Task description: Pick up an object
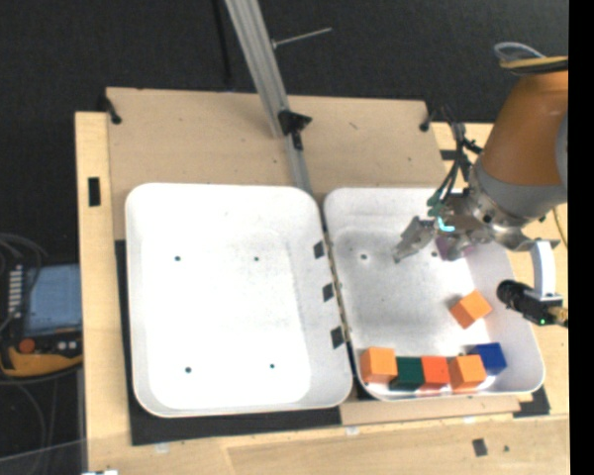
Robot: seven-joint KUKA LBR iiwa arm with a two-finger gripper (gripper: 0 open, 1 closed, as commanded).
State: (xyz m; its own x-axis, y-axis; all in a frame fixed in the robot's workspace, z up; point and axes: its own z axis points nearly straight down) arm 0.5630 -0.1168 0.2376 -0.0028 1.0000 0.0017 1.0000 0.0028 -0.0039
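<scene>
In the right bin [376, 216], my gripper [432, 242] hangs over the upper middle of the floor, its jaws spread open with nothing between them. A lone orange block [469, 309] lies below and to the right of the gripper, apart from it. Along the bin's front wall sits a row of blocks: orange [378, 362], green [408, 371], red-orange [435, 369], orange [466, 370] and blue [489, 356].
The left bin [228, 295] lies beside the right one, with clips [329, 290] along the shared rim. A slanted metal pole [267, 77] rises behind the bins. A black fitting [520, 300] sits at the right bin's right edge.
</scene>
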